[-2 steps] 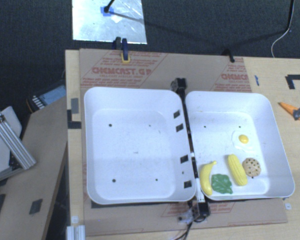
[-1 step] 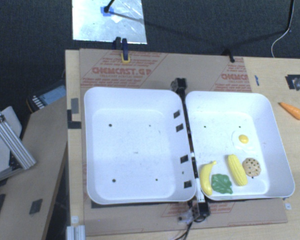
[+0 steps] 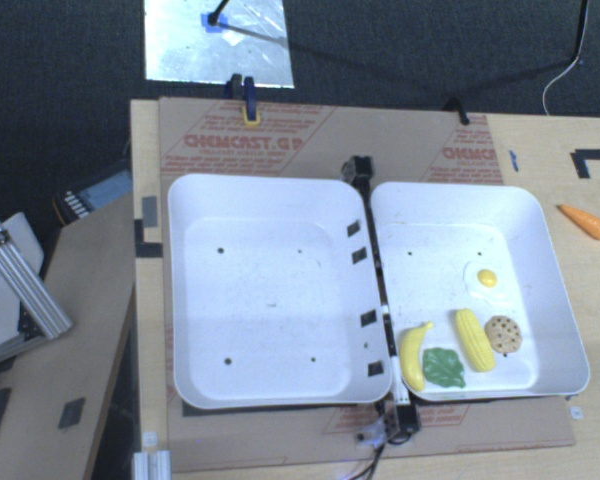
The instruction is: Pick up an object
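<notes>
Nothing lifted yet: banana [image 3: 412,355], corn [image 3: 473,339], probably a cookie [image 3: 502,334] lying in right bin [image 3: 555,258]; gripper state impossible to tell.

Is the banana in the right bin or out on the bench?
In the bin. The banana lies flat on the right bin's floor at its near left corner, beside the green leaf.

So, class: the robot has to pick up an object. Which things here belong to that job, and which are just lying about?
Belong to the job, all in the right bin:
banana
corn cob
cookie
fried egg
green leaf

Lying about:
carrot on the bench, outside the bins
left bin
foil sheet beyond the bench
</notes>
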